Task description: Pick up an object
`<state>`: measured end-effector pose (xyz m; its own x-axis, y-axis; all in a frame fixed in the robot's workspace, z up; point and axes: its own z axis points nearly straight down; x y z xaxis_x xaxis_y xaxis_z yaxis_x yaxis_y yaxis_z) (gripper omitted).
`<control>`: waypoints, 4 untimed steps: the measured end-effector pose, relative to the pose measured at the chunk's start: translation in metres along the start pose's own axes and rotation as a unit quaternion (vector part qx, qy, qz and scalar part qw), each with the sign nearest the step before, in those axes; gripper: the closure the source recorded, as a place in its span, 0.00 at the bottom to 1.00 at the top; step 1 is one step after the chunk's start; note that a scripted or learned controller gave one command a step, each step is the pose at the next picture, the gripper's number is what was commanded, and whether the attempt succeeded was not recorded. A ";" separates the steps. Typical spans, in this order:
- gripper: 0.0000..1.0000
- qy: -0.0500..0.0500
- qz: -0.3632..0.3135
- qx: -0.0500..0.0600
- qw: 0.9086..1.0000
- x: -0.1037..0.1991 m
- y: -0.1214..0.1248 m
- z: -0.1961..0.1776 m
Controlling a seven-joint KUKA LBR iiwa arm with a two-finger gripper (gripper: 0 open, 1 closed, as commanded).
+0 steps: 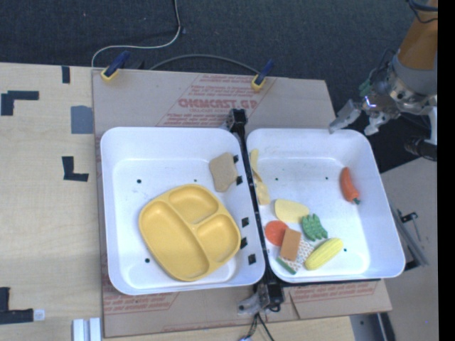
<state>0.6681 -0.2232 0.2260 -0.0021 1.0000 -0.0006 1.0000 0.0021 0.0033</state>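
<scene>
Fingers of the gripper stand spread and empty over the right bin's far right corner, so the carrot, lying alone near that bin's right wall, looks the easiest pick.

My gripper hangs past the far right corner of the right bin. In that bin a carrot lies by the right wall, a heap of toy foods toward the near left. The left bin holds a divided plate, with what may be a bread slice behind it.
</scene>
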 end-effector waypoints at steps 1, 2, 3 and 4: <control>0.00 0.002 0.001 0.007 1.000 0.001 -0.046 0.130; 0.00 0.000 -0.001 -0.001 1.000 0.001 0.002 0.093; 0.00 0.000 0.002 0.002 1.000 -0.001 -0.047 0.056; 0.00 0.000 -0.001 0.001 1.000 0.002 0.001 0.083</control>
<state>0.6699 -0.2212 0.1425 -0.0034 1.0000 0.0003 1.0000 0.0034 0.0008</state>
